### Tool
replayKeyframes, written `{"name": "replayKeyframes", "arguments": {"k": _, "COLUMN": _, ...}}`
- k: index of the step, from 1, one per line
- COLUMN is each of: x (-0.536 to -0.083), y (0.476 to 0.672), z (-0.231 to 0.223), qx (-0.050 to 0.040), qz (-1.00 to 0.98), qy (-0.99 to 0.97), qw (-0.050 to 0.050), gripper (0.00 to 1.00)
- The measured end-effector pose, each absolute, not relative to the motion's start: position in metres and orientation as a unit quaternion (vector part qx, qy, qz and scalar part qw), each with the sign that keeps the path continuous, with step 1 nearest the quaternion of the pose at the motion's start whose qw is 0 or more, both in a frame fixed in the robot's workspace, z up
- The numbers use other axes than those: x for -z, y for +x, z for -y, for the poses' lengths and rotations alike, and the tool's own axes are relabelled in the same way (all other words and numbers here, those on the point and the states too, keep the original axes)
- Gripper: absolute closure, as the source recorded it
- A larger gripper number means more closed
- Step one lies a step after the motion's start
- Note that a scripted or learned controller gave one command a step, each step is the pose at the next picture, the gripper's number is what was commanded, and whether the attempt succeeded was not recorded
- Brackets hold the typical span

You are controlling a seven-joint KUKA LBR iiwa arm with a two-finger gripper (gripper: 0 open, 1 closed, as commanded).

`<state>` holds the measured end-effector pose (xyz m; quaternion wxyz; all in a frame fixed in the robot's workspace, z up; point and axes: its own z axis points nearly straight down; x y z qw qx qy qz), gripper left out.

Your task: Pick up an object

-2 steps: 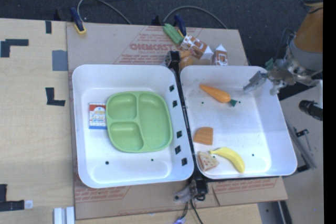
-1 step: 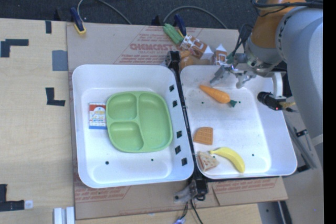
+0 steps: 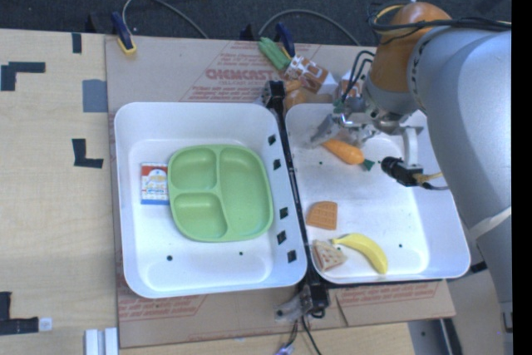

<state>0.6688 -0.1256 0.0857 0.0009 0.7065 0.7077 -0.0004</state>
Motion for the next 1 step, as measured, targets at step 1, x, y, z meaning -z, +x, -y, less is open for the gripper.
{"name": "replayKeyframes", "arguments": {"k": 1, "x": -0.0958, "y": 0.6691, "z": 0.1259, "qx": 0.001, "qz": -0.708, "qy": 0.706, "qw": 0.002, "gripper": 1.0}}
